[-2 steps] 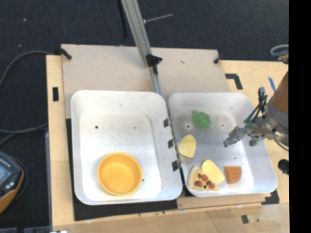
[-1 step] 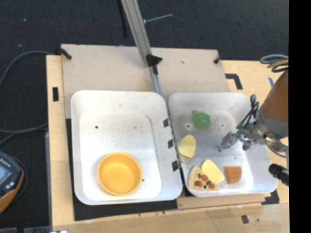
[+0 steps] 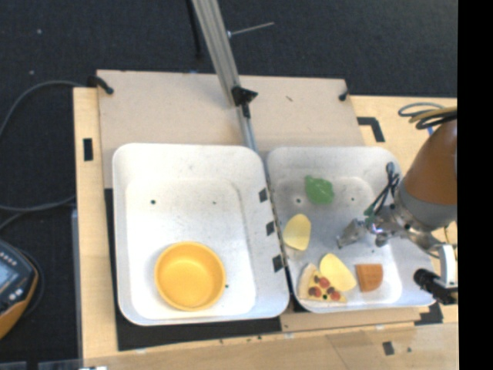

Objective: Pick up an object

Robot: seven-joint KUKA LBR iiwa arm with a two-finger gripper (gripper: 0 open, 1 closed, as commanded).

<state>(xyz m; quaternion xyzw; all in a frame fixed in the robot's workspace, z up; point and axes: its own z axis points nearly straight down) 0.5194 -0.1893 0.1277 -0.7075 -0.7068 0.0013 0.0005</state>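
Observation:
The right bin (image 3: 362,159) holds a green lump (image 3: 319,190) near its back. A pale yellow piece (image 3: 297,231) lies at its left side. At the bin's front are a yellow wedge (image 3: 336,271), a flat slice with red spots (image 3: 321,287) and an orange block (image 3: 370,277). My gripper (image 3: 353,234) hangs low over the middle of this bin, above the wedge and the orange block and to the right of the pale yellow piece. I see nothing held in it. In the left bin (image 3: 185,176) sits a yellow bowl (image 3: 190,274) at the front.
A slanted metal pole (image 3: 219,41) reaches from the top down to the gap between the bins. The arm's orange band (image 3: 435,168) covers the right bin's right rim. A dark device (image 3: 11,280) and a cable (image 3: 31,102) lie off the bench at left.

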